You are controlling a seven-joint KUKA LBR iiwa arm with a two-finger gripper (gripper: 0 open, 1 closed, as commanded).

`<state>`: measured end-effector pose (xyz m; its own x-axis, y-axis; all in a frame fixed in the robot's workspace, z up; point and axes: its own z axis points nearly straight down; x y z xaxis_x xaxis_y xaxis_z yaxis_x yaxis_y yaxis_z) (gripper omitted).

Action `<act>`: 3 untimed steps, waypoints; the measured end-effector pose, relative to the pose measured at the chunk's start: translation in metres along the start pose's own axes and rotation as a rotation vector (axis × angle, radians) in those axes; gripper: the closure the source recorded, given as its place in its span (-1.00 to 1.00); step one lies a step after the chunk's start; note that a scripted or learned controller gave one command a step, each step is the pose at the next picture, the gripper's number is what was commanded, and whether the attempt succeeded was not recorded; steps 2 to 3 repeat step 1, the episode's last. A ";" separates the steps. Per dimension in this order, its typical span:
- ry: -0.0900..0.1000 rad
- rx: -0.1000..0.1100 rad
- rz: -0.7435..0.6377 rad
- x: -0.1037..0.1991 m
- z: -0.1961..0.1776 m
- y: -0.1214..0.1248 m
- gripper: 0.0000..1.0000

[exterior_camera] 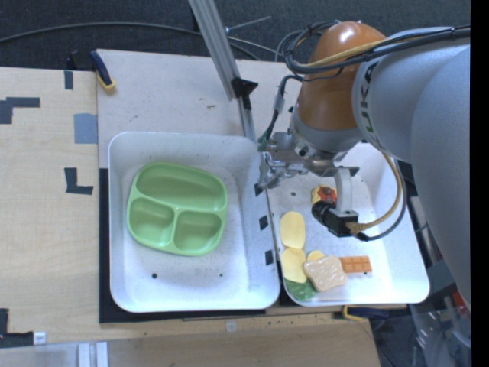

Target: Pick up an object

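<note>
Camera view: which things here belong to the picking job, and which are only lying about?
For the job:
gripper
yellow pieces
toast
orange waffle
right bin

Lying about:
green tray
left bin
yellow-blue clamp

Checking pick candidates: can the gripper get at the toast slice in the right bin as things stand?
Probably yes. The toast slice lies on top of the pile at the right bin's near edge, with nothing covering it. The gripper is above the same bin's far-left end. The yellow pieces alongside it could crowd the fingers.
</note>
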<state>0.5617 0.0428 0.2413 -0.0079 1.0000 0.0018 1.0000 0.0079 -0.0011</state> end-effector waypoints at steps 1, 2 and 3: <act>0.000 0.001 0.000 0.054 -0.002 0.003 1.00; 0.000 0.001 0.000 0.054 -0.002 0.003 1.00; 0.000 0.001 0.000 0.054 -0.002 0.003 1.00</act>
